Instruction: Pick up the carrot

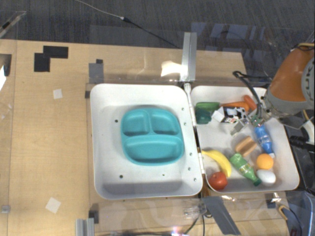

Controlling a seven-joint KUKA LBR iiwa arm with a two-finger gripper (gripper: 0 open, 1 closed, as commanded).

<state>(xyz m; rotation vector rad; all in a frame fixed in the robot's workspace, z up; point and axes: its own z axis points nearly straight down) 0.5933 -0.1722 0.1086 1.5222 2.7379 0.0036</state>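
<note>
The carrot (247, 102) lies near the back of the right bin (290, 178), touching a small black-and-white box (231, 113) and just behind the gripper (244, 123), which hangs low beside a blue bottle (263, 139); I cannot tell how the gripper is set. In the same bin lie a green block (205, 111), a banana (220, 161), a tomato (217, 180) and an orange (265, 161). A teal divided plate (151, 135) sits in the left bin (103, 181) on the counter (44, 146).
</note>
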